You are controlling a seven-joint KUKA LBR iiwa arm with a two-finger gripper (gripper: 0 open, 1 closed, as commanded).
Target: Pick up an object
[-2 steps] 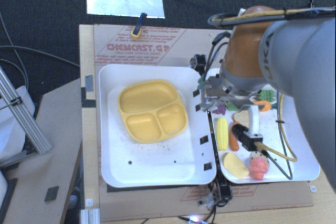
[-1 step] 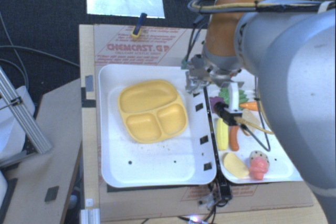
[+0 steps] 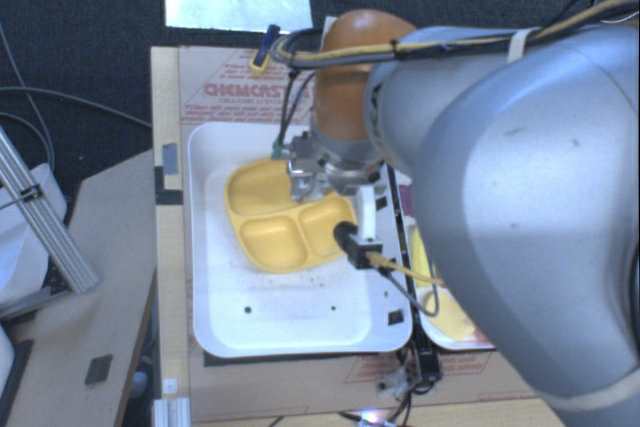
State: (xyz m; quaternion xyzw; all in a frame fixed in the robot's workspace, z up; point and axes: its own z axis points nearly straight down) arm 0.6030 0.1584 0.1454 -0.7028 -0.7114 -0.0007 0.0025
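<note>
Grey arm (image 3: 520,185) looms over the yellow divided plate (image 3: 285,215) in the left bin (image 3: 290,325); gripper (image 3: 325,177) state: cannot tell.

Red block lettering that reads "CHEMCAST" is printed on the pale brown cardboard sheet (image 3: 225,93) lying under the shallow white bin (image 3: 215,315), toward eleven o'clock from the bin's middle. A smaller red line runs just beneath that word, too fine and blurred to make out. More red print shows on the same cardboard at the bin's lower edge, toward five o'clock, partly covered and not legible.
</note>
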